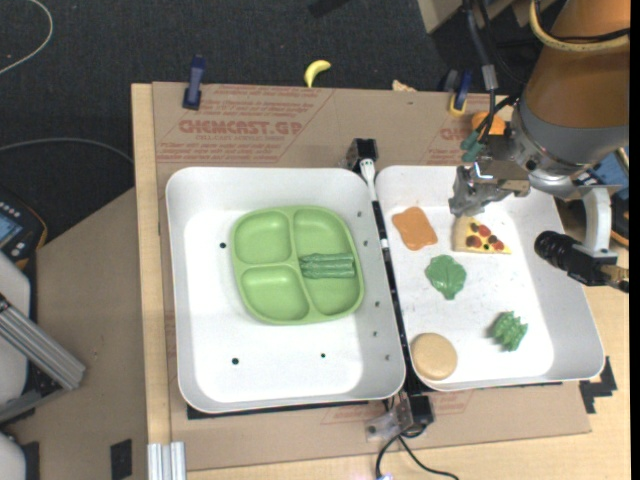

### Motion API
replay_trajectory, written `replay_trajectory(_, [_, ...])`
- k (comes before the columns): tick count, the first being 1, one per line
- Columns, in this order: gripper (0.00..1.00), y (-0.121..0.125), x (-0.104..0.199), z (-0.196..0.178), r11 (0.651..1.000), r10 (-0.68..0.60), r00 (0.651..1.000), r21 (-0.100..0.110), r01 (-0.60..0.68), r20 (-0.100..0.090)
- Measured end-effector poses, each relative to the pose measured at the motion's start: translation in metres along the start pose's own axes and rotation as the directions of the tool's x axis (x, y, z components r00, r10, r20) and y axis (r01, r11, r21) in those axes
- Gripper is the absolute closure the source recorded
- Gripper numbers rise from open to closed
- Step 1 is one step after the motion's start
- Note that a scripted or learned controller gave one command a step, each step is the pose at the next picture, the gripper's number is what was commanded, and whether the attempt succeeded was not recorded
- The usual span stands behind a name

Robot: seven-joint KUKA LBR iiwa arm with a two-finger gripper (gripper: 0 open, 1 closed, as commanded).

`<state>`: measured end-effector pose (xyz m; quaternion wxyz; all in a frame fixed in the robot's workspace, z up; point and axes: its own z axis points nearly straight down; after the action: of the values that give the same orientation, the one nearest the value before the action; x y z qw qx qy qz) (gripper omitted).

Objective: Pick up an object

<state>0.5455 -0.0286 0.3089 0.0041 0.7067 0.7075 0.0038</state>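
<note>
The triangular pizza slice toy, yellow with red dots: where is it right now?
The triangular pizza slice toy lies in the right white bin, near its back, right of the flat orange piece, with the gripper just above its left corner.

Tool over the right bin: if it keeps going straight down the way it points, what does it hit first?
Most likely the pizza slice: the tool hangs just above its left edge. Depth is hard to judge from this slanted view, so it may instead land on the right bin floor beside it.

Gripper (468, 204) hangs over the right bin (570, 343), pizza slice (483, 237) just at its four o'clock. Orange piece (414, 227) at nine, broccoli (446, 275) at six. Left bin (200, 298) carries the green plate (262, 268).
</note>
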Motion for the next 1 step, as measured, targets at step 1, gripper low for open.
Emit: replay_trajectory(1, [1.00, -0.0204, 0.0801, -0.0573, 1.000, -0.008, 1.000, 0.003, 0.008, -0.003])
